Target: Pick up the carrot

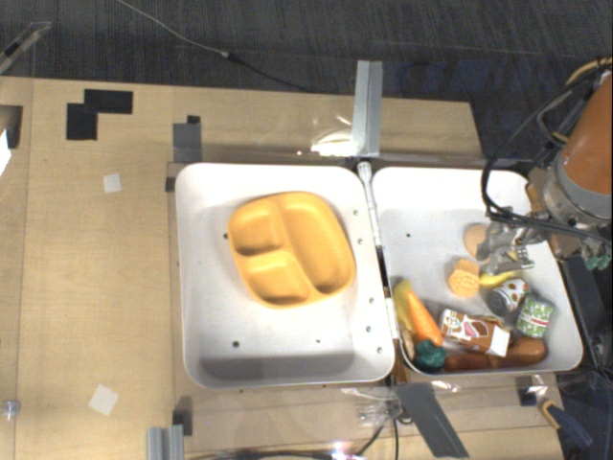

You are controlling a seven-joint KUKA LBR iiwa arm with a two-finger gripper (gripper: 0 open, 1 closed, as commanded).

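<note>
The arm (586,147) is seen at the right edge of the camera view. Its visible upper segment is rounded and finished in orange-brown, with a grey collar (573,197) fitted beneath it. Black cables (498,175) are routed in loops along the left side of the wrist, and further thin cables are seen arching above the orange segment. A small teal-green marking is visible on the grey housing near the lower right. The gripper (505,247) is built of bare silver-grey metal, with a compact block body and short metallic finger parts; finer detail cannot be resolved.
</note>
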